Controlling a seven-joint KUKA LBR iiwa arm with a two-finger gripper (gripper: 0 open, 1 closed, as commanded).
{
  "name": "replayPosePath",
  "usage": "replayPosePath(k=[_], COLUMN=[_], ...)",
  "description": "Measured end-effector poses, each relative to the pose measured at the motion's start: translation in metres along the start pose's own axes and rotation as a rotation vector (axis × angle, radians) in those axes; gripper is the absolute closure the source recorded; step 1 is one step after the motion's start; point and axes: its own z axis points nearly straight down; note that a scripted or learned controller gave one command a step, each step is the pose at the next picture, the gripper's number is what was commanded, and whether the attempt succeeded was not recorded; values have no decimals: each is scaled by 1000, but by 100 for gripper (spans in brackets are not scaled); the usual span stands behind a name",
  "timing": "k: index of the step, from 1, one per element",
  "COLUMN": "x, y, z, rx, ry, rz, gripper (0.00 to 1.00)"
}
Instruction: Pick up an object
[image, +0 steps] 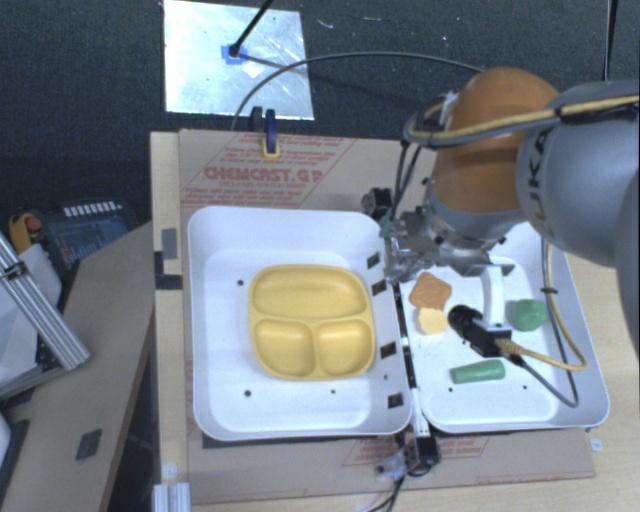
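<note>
My gripper (402, 258) hangs low at the left edge of the right bin (570, 400), close to the wall between the two bins. Just to its right lie an orange-brown flat piece (430, 291) and a small pale yellow piece (432, 321) below it. A round green object (527, 315) rests further right. A green cylinder (477, 372) lies on its side near the bin's front. Nothing can be seen held in the gripper. The arm's big wrist hides the back of the right bin.
The left bin (215, 300) holds a yellow divided tray (310, 320) with three compartments. A cardboard sheet (280, 170) lies under both bins. An aluminium rail (40, 310) and a grey side table (90, 400) stand at the left.
</note>
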Motion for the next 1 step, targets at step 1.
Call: replayPosePath(k=[1], x=[53], y=[-12], z=[4], rx=[-2], ry=[1], rz=[-1], gripper=[100])
